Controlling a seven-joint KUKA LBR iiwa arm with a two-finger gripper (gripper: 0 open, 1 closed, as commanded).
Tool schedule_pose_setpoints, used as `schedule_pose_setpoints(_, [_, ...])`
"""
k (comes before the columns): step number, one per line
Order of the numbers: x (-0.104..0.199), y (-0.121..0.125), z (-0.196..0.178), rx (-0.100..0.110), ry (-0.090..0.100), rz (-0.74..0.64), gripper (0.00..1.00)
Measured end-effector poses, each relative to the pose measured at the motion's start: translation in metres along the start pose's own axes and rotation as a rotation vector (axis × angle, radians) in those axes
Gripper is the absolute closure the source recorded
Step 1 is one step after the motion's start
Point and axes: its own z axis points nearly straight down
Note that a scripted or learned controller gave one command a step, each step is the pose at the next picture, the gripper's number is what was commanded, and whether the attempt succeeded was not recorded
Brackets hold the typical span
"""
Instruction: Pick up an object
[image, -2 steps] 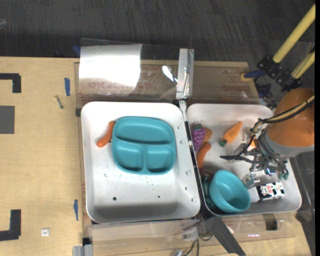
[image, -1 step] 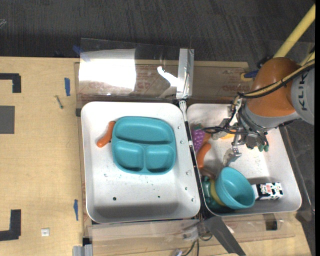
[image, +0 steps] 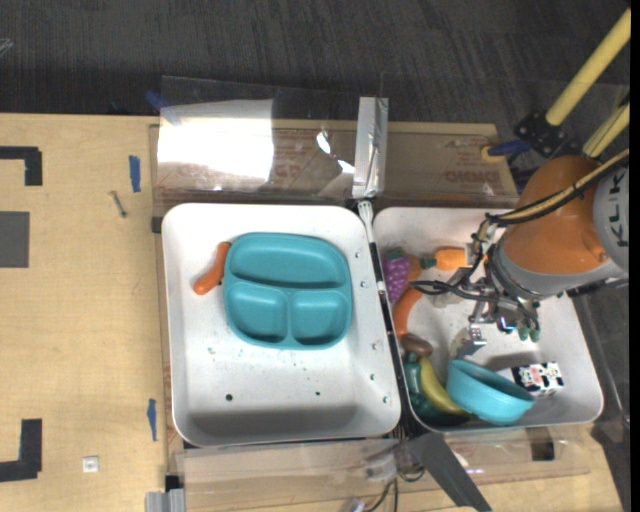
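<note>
The arm (image: 560, 225) is reaching in from the right and hanging over the right bin (image: 585, 385), its orange band sitting above a tangle of cables at the wrist. The gripper (image: 478, 335) is pointing down into the middle of that bin, over bare white floor and just above the blue bowl (image: 488, 392); whether its jaws are wide or narrow cannot be told, since cables and wrist parts are covering them, and nothing is showing between them. The bowl is lying tilted near the bin's front edge, touching a yellow banana (image: 437, 388) on its left. A small black-and-white toy (image: 540, 377) is resting just right of the bowl. Along the bin's left wall a purple grape bunch (image: 398, 270) and an orange carrot (image: 404, 312) are lying, with a second orange piece (image: 452, 257) near the back. In the left bin (image: 190, 380) a teal divided plate (image: 288, 288) is sitting with an orange sausage-shaped toy (image: 210, 270) touching its left rim.
</note>
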Motion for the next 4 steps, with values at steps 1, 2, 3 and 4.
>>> schedule_pose_setpoints(1, [-0.104, -0.001, 0.001, -0.004, 0.029, -0.198, 0.0])
schedule_pose_setpoints(2, [-0.112, 0.001, -0.014, 0.0, -0.006, -0.197, 1.0])
schedule_pose_setpoints(3, [-0.116, 0.008, -0.156, 0.001, -0.006, -0.147, 1.0])
schedule_pose_setpoints(4, [-0.114, 0.008, -0.149, -0.001, 0.006, -0.148, 0.0])
